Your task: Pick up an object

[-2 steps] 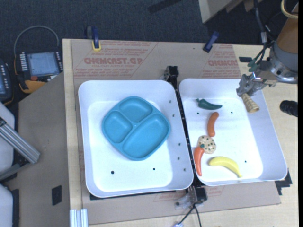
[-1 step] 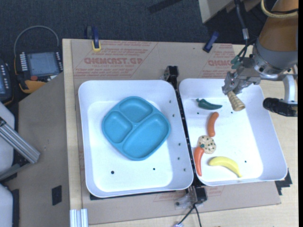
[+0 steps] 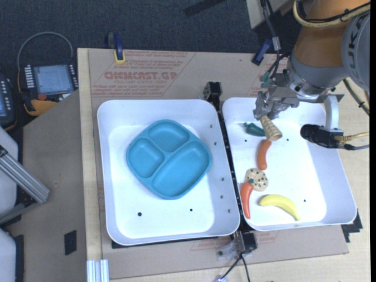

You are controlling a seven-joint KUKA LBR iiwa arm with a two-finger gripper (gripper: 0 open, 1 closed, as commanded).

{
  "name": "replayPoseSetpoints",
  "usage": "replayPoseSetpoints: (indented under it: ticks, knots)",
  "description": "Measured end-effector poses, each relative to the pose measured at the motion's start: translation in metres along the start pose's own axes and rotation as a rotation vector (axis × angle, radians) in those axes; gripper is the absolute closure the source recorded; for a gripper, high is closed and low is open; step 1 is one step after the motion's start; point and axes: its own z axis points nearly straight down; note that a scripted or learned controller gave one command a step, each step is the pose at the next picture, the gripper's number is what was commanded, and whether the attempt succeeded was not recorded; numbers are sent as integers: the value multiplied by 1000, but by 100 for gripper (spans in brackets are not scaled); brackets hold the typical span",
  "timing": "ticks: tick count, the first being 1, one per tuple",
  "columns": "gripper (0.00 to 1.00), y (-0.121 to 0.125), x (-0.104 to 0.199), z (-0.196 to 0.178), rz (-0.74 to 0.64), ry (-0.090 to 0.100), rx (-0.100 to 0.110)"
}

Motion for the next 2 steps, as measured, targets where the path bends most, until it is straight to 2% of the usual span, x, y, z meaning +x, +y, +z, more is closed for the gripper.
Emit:
replayPoseSetpoints:
  ticks: [2]
  knots:
    - [100, 23, 103, 20, 1, -2, -4]
